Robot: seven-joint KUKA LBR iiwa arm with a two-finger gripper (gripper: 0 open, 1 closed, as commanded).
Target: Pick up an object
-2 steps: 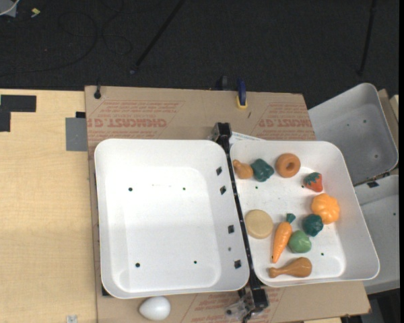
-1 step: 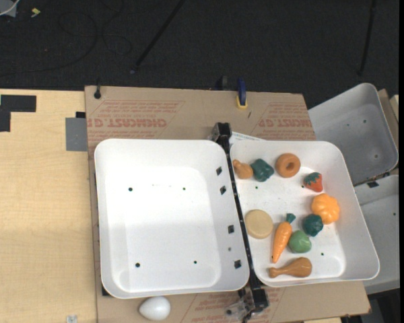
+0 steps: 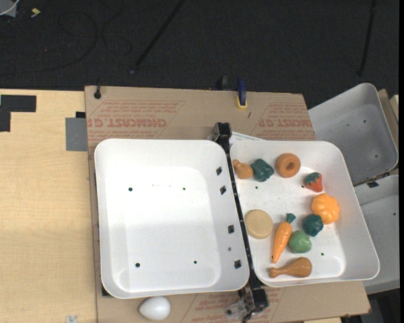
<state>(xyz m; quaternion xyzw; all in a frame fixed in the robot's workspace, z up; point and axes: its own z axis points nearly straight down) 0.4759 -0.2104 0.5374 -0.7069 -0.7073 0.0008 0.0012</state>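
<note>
Right bin [image 3: 333,163]: toy foods crowded; carrot [image 3: 280,241] touches a green piece [image 3: 299,241], kind unclear. White egg [image 3: 154,308] sits outside left bin [image 3: 161,221]. My end effector's state: cannot tell.

White egg [image 3: 154,308] sitting below the left bin [image 3: 114,180] with its lower edge nearing the frame's bottom, metal clamp [image 3: 250,305] being cut off there, small teal piece [image 3: 291,217] beside the carrot [image 3: 281,241] staying too small to identify

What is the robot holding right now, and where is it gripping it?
Nothing can be seen held. The toy foods, such as the carrot, doughnut and drumstick, all lie loose in the right bin.
</note>
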